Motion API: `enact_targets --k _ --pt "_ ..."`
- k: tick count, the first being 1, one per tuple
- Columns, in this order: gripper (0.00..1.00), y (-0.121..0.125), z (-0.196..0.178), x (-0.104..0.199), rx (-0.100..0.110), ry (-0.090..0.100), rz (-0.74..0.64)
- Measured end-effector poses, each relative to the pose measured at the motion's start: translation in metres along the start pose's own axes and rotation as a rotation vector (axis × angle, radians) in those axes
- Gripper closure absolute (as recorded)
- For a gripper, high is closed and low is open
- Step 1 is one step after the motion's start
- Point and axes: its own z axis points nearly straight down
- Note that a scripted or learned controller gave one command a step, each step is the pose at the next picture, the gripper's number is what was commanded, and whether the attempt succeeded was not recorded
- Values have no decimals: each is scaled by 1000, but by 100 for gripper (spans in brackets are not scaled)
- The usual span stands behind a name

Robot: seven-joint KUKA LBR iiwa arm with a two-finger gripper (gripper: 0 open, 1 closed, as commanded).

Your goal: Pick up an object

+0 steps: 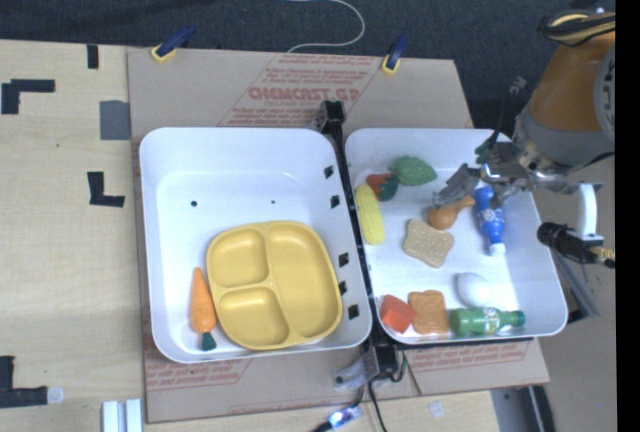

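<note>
The gripper, fingers spread, hovers over the right bin, crowded by a blue bottle, drumstick and green leaf.

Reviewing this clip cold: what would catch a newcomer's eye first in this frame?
Probably the yellow divided plate filling much of the left bin, with a toy carrot lying beside it on its left. Next, the jumble of toy food in the right bin: a corn cob, a green leaf, a bread slice, a blue bottle and a green bottle. The gripper hangs over that bin's upper right part.
</note>
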Motion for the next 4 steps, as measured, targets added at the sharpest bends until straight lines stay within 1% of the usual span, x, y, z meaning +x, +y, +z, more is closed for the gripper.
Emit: enact_targets --k 1,2,3,4 --pt "0 3 -7 0 -11 -2 -3" --pt "0 0 60 -1 -5 -2 -3" --pt "0 1 110 -1 -13 -3 -2" --pt "100 2 99 0 -14 -1 -4"
